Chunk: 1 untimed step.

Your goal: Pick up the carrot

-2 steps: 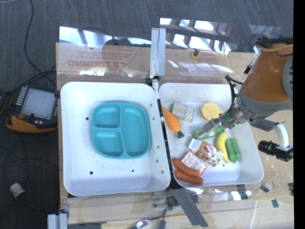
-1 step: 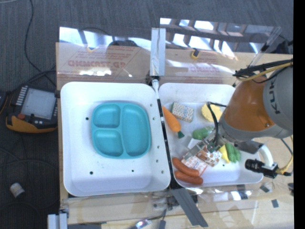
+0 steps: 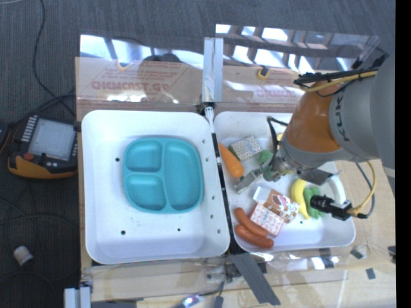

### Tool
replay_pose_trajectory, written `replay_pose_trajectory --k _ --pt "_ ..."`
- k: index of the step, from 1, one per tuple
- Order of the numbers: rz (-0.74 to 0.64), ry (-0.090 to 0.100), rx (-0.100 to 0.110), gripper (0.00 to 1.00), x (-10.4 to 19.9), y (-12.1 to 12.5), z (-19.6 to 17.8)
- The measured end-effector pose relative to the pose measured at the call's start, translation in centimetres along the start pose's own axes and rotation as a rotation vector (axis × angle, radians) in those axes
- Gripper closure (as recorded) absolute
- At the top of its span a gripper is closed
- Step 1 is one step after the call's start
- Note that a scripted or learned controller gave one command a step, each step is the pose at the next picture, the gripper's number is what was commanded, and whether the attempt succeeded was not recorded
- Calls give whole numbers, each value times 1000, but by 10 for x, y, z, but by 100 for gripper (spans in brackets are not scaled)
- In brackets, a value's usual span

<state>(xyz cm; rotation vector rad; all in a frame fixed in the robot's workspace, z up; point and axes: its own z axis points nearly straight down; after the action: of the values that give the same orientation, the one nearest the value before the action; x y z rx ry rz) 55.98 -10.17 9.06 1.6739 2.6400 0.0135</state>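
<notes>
**Operator:** One carrot only? Where is it?

**Manual:** One. You will find it in the right bin, at the bin's left wall, just beside the divider between the two bins. A small checkered packet lies near its upper right. Two sausages lie lower in the same bin, well apart from it. The left bin carries a teal tray.

**Operator:** How will it handle?

**Manual:** Judge it as a light, rigid toy piece with a smooth, tapered skin. Expect it to slip toward the thin end if you pinch near the tip. Take hold across the thick middle, with the jaws closing across the short width.

**Operator:** Which way does it point?

**Manual:** Its long axis runs diagonally, from upper left to lower right in the camera view. The upper end sits against the bin wall. Which end is the tip cannot be told with confidence. Note that the wall leaves little room for a finger on that side.

**Operator:** State of the end effector?

**Manual:** It sits low in the right bin, near the carrot's right but apart from it, among grey and green clutter. Whether it is released or clenched cannot be told. Nothing shows it grasping the carrot.
</notes>
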Motion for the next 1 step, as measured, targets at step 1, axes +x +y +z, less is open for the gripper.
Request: replay_pose_trajectory --k 1 --pt "518 4 14 0 -17 34 2"
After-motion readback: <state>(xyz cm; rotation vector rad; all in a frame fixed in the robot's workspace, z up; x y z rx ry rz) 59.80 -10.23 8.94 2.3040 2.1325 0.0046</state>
